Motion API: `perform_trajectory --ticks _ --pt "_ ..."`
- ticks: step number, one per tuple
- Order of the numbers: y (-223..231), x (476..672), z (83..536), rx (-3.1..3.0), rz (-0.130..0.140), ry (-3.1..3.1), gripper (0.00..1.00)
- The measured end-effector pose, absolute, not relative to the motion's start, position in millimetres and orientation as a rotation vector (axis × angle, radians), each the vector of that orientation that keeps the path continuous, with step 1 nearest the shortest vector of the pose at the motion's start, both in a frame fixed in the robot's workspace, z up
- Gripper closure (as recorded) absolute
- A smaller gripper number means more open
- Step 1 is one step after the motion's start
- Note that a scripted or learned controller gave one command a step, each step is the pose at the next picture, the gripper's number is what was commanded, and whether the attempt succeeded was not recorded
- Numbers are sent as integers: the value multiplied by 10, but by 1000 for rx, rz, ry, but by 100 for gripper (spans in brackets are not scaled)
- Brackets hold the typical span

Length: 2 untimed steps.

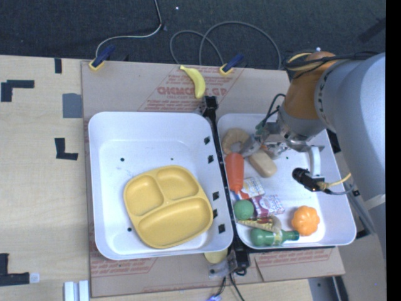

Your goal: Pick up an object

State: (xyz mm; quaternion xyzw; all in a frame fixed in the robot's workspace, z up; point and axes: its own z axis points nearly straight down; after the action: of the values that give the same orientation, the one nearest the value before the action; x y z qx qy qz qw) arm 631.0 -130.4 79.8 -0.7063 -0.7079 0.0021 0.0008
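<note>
My gripper point(262, 142) is low in the right bin point(335, 221), near its back left part. It hangs just above a beige oblong piece point(264, 164) and beside a beige round piece point(234, 139). An orange carrot point(234, 172) lies along the bin's left wall. Toward the front are a pink and white packet point(262, 199), a green round fruit point(243, 210), a small orange pumpkin point(305, 219) and a corn cob with a green end point(271, 236). I see nothing lifted off the bin floor.
The left bin point(113, 143) holds a yellow divided plate point(168, 205). A yellow banana point(195, 80) lies on the cardboard behind the bins, with cables and clamps point(232, 63) nearby. The grey arm point(351, 105) covers the right bin's back right corner.
</note>
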Motion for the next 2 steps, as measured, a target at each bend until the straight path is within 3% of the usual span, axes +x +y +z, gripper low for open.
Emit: perform_trajectory --ticks 1,2 --pt "-1656 6515 1527 -2224 -1 -2225 0" --pt "-1702 6245 1064 -2220 -3 -2226 0"
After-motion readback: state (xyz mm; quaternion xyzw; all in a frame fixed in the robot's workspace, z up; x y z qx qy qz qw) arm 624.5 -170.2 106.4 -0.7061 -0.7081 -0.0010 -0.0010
